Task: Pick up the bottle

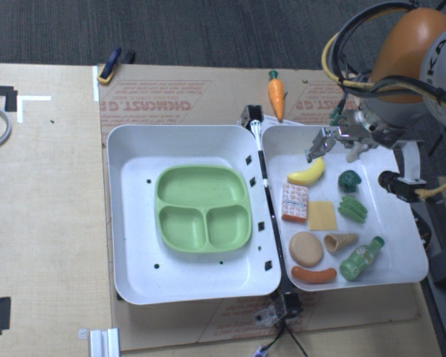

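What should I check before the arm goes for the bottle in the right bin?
1. Bottle in view, lying near the right bin's front corner: ok.
2. Top of bottle uncovered: ok.
3. Room around bottle: not ok, the cone and sausage lie close beside it.
4. Gripper above bottle: not ok, it hangs at the bin's far end, by the banana.
5. Gripper carrying nothing: cannot tell.

Bottle (361, 259) glossy green plastic; bins (126, 222) smooth white plastic; green tray (204, 208) matt plastic; bench (44, 236) pale wood.
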Action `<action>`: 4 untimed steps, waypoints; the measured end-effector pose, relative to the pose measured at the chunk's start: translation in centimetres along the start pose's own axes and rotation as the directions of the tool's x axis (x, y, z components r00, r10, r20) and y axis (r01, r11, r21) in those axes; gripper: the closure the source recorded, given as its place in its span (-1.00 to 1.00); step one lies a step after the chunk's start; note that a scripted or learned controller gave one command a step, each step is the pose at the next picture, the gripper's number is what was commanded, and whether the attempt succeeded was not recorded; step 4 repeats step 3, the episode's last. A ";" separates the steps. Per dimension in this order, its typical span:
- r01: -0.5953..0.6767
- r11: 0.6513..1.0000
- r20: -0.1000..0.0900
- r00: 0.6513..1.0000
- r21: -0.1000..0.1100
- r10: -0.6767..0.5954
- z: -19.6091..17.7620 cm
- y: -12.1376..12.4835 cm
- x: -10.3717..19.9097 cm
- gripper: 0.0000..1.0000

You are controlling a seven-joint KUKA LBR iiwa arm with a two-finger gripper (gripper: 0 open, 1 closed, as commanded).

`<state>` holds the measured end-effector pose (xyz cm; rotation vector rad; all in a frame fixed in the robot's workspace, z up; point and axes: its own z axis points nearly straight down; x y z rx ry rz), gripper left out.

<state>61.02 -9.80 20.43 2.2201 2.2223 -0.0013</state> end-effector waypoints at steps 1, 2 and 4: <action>-0.298 0.955 -0.001 0.955 0.001 0.298 9.3 -4.2 -7.1 -1.00; -0.300 0.954 0.000 0.954 0.000 0.300 8.3 -4.2 -7.1 1.00; -0.339 0.941 0.000 0.941 0.001 0.339 -4.6 -13.3 -3.3 1.00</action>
